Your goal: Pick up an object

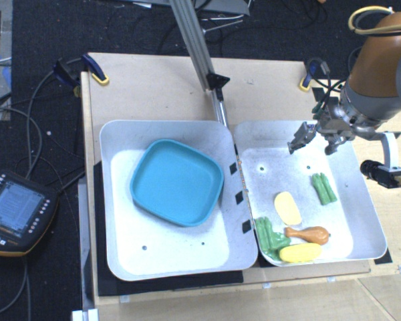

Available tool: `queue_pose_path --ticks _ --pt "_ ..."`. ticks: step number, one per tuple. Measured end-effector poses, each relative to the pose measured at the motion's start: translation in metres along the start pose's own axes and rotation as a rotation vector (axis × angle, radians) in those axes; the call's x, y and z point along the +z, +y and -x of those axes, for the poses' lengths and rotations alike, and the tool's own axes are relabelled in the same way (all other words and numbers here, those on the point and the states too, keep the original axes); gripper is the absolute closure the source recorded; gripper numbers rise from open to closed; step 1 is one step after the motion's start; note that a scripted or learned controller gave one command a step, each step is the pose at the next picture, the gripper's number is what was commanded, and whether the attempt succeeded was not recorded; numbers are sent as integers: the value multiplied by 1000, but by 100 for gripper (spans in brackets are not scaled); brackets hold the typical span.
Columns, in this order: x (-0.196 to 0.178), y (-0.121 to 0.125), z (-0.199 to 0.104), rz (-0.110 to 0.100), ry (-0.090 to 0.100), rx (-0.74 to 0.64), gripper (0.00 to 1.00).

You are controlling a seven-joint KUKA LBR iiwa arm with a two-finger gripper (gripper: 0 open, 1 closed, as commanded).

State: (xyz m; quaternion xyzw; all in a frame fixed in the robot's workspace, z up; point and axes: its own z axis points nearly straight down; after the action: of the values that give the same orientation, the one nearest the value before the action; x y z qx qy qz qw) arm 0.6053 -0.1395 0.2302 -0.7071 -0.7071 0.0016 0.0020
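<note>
Camera view has the pickable stuff all sitting in the right bin (pixel 361 199): a small green piece (pixel 324 188) lying on its own toward the right side, a pale yellow oval (pixel 287 208) a bit left and nearer, and then a cluster at the near edge with a brown drumstick-looking toy (pixel 309 233), a bright yellow piece (pixel 299 252) just in front of it, and a bigger green leafy thing (pixel 268 237) tucked into the near-left corner. The drumstick and the yellow piece look like they're touching, and the leafy one is right beside them.

End effector (pixel 317 139) hovers over the far part of that same bin, fingers spread apart with nothing between them, so it's released. It's well apart from the cluster; the small green piece is the closest item to it.

Arm (pixel 381 59) comes in from the right, orange band above the grey wrist.

Left bin (pixel 120 259) holds a blue square plate (pixel 178 182), sitting roughly in the middle. Both bins rest side by side on the light worktop (pixel 154 85), with a slanted metal pole (pixel 194 35) rising from its far side.
</note>
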Motion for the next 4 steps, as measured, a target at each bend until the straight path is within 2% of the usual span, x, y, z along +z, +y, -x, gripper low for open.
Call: queue_pose_path --ticks 2,3,4 --pt "92 3 5 1 0 0 0" --pt "80 4 5 6 -1 0 100" --pt "38 6 5 9 -1 0 100"
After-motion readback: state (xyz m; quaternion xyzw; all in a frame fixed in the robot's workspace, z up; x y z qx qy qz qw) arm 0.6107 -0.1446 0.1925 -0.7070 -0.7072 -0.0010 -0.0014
